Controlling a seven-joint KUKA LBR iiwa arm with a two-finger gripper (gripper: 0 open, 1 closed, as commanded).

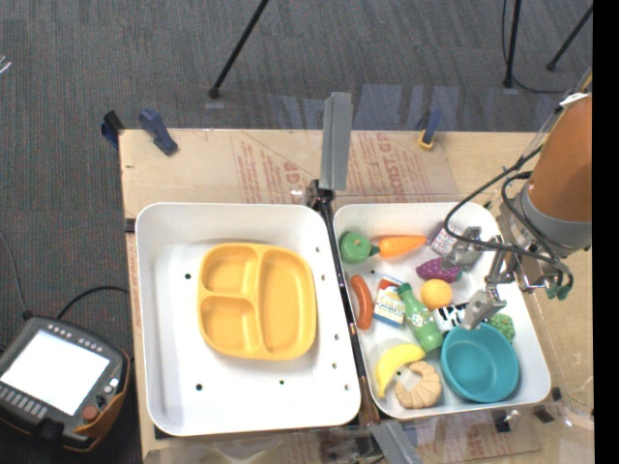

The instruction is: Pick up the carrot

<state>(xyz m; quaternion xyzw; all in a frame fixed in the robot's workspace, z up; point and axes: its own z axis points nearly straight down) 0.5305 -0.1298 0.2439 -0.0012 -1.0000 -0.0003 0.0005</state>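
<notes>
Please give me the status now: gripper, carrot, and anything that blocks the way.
Gripper over right bin, nothing seen held. Carrot flat at bin's far left, apart from gripper. Green apple touching its end; purple grapes lie between.

You have two white bins (155,259), one yellow tray (257,300), one carrot (401,246), one banana (397,363), one teal bowl (480,363).

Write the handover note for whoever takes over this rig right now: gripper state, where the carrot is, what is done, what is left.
Gripper: above the right bin, over the teal bowl's near rim; whether it is open or shut cannot be told. It holds nothing that can be seen.
Carrot: lying in the right bin's far left part, beside the green apple, apart from the gripper.
Done: nothing yet; carrot not lifted.
Left: move to the carrot, grasp, lift.
</notes>
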